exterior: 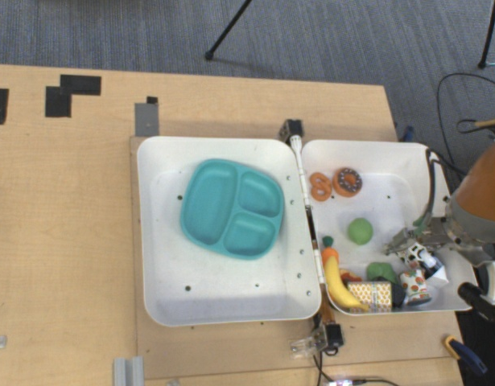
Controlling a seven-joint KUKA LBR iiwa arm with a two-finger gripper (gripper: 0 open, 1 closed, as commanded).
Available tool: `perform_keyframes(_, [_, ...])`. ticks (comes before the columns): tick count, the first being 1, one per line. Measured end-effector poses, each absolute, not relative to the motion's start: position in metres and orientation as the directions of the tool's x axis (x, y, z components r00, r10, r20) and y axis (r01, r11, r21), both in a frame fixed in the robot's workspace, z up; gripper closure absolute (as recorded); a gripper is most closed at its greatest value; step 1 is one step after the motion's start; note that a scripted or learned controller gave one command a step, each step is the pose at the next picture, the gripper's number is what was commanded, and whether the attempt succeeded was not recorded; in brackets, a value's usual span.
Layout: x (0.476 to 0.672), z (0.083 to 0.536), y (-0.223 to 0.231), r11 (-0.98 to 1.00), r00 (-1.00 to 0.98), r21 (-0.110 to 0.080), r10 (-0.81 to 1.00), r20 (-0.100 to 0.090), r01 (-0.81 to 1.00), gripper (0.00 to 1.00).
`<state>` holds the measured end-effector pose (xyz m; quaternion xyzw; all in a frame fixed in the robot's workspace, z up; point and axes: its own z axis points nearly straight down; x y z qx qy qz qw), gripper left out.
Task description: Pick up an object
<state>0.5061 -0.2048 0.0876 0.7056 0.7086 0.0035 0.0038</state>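
White bin [368, 161] on the right holds the toys; the gripper [414, 244] hangs over its right side, seemingly just above a black-and-white toy [417, 256]. Whether its grip is wide or narrow I cannot tell; it should drop straight, clear of the green ball [360, 231] and banana [337, 284].

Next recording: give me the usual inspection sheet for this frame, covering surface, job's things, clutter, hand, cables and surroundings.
Surface: light wooden bench bearing two shallow white bins, left bin and right bin.
Job's things: right bin holds a green ball, yellow banana, orange pretzel-shaped ring, brown sprinkled doughnut and small mixed toys in the near corner.
Clutter: teal sectioned plastic tray in the left bin; black tape patches on the bench.
Hand: hand low over the right bin's right side; finger state unclear.
Cables: thin black cable looping at right.
Surroundings: grey carpet, black stand legs.
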Motion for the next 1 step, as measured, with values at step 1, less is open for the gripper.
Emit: perform_keyframes(1, [0.4916,0.0877,-0.2046,0.004,-0.004,0.014,1.000,-0.002,1.000,0.00])
